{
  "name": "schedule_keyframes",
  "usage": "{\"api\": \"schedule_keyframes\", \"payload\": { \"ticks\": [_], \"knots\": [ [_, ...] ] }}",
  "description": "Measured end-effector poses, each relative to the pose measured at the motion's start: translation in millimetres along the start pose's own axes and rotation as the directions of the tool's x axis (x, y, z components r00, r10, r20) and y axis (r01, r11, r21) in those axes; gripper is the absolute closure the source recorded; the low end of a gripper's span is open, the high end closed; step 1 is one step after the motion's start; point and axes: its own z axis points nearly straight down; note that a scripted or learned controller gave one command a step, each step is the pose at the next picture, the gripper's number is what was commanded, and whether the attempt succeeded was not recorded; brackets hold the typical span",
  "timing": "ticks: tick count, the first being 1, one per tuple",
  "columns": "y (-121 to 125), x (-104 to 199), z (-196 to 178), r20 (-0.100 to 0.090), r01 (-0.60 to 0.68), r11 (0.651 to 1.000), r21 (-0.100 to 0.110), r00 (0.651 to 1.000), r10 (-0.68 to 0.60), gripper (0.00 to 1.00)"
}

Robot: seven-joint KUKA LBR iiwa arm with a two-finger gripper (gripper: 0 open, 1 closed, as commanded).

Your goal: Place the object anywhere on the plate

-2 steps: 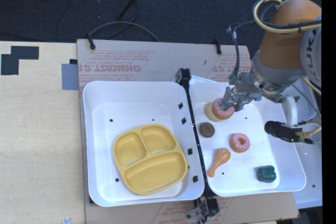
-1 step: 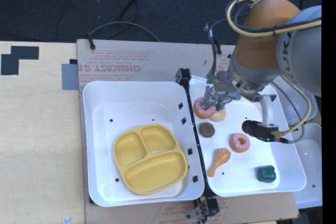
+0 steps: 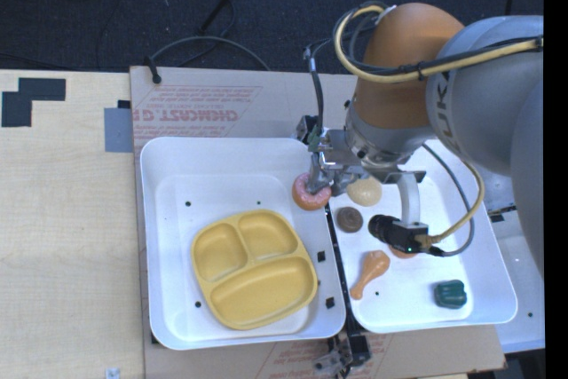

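Over the ridge where the two white bins meet, the gripper (image 3: 321, 176) hangs with a pink doughnut (image 3: 311, 192) right at its fingertips; the ring seems pinched there, but the wrist hides the fingers, so I cannot tell how wide they stand or whether they truly grip it. The doughnut sits just past the left bin's (image 3: 169, 191) right wall, near that bin's far right corner. The yellow plate (image 3: 255, 267), with three sections, lies tilted in the left bin's near half, its right edge close to the dividing wall; bare white floor runs along its left and far sides. In the right bin (image 3: 497, 297) lie a pale round piece (image 3: 365, 191), a brown disc (image 3: 349, 219), an orange drumstick (image 3: 369, 272) and a green item (image 3: 450, 293) near the front right corner, well apart from one another.
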Motion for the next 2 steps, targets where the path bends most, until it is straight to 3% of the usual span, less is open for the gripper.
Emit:
{"api": "schedule_keyframes", "payload": {
  "ticks": [1, 2],
  "knots": [
    [-14, 51, 16, 0.001, 0.000, 1.000, 0.001, 1.000, 0.000, 1.00],
    [-6, 103, 10, 0.000, 0.001, 1.000, -0.003, 1.000, -0.001, 1.00]
  ]
}}
